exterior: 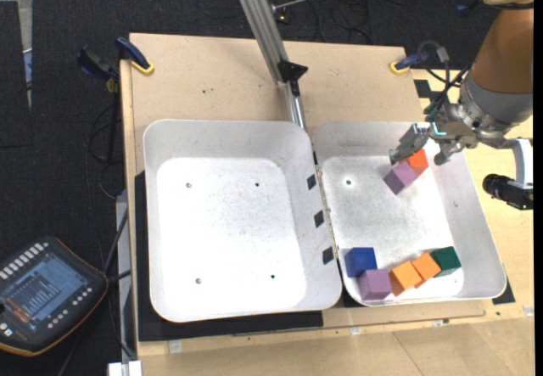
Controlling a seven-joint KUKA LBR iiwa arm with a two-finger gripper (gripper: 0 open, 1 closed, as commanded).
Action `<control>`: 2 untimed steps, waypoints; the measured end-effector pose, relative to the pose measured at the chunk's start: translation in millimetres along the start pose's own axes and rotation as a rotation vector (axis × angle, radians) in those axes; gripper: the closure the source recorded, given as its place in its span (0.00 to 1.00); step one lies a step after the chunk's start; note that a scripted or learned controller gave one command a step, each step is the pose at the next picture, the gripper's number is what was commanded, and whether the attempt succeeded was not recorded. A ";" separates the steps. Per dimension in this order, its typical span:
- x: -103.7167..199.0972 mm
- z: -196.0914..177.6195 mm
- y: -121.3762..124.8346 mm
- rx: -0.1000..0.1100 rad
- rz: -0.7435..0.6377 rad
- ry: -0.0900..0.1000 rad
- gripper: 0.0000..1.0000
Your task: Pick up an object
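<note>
Gripper fingers sit spread apart over the right bin, right by a purple block and an orange block, so I think the grab is not done yet.

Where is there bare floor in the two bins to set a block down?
The left bin offers open floor wall to wall. In the right bin, the middle is bare, between the pincer with its purple block and orange block above and the row along the near wall: blue block, purple, orange, green. That near edge is crowded.
</note>
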State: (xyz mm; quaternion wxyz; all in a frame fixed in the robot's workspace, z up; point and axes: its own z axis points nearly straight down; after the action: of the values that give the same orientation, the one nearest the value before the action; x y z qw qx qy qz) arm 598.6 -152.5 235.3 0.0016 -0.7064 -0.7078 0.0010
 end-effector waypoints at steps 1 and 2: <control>-0.2 -2.1 0.7 -0.004 0.000 -0.001 0.00; -0.9 58.3 -8.0 0.003 0.003 0.000 0.00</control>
State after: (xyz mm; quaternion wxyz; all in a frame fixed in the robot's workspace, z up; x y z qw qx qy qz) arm 590.5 -153.3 177.1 0.0024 -0.7075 -0.7067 0.0020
